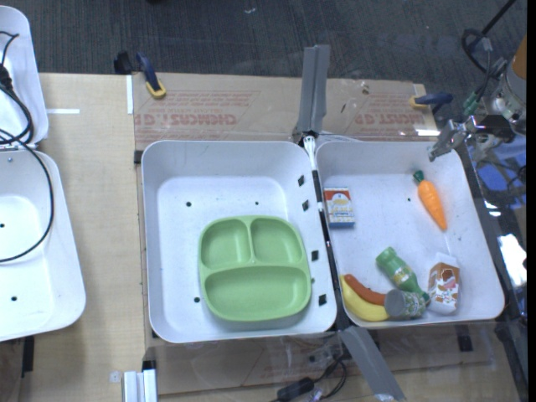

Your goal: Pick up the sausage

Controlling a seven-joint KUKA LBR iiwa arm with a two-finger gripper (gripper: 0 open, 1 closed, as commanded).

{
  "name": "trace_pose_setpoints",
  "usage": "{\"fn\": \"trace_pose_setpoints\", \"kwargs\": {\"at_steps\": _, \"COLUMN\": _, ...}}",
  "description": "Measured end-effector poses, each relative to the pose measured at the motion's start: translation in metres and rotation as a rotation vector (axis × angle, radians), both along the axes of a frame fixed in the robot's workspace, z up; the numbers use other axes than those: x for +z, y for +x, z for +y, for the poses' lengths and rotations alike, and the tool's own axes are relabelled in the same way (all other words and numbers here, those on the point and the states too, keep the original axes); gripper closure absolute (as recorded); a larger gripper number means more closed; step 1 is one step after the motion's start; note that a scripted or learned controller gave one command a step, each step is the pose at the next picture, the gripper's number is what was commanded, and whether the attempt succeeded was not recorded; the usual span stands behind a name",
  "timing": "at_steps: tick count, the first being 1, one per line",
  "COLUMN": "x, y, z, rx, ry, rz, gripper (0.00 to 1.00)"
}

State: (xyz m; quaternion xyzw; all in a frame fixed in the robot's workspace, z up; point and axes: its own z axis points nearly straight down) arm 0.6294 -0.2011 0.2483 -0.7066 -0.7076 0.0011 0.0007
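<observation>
The sausage (pixel 365 289) is a short orange-red link lying in the front part of the right bin (pixel 381 174). It rests against the top of a yellow banana (pixel 362 305) and just left of a green bottle (pixel 399 275). My gripper (pixel 449 139) hangs over the bin's far right corner, well away from the sausage and above the level of the objects. Nothing shows in its grasp.
An orange carrot (pixel 431 203) lies under the gripper's side of the bin. A small box (pixel 338 207) sits near the left wall and a juice pouch (pixel 444 286) at the front right. The left bin (pixel 167 224) holds a green divided plate (pixel 253 267).
</observation>
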Motion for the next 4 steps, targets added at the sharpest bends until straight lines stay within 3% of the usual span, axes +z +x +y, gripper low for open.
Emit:
{"fn": "trace_pose_setpoints", "kwargs": {"at_steps": 1, "x": -0.035, "y": -0.098, "z": 0.095, "rx": -0.098, "ry": 0.0, "rz": 0.001, "gripper": 0.0}}
{"fn": "trace_pose_setpoints", "kwargs": {"at_steps": 2, "x": -0.058, "y": -0.094, "z": 0.176, "rx": -0.106, "ry": 0.0, "rz": 0.002, "gripper": 0.0}}
{"fn": "trace_pose_setpoints", "kwargs": {"at_steps": 3, "x": -0.158, "y": -0.126, "z": 0.106, "rx": 0.043, "ry": 0.001, "rz": 0.0, "gripper": 0.0}}
{"fn": "trace_pose_setpoints", "kwargs": {"at_steps": 4, "x": -0.157, "y": -0.041, "z": 0.101, "rx": -0.331, "ry": -0.002, "rz": -0.001, "gripper": 0.0}}
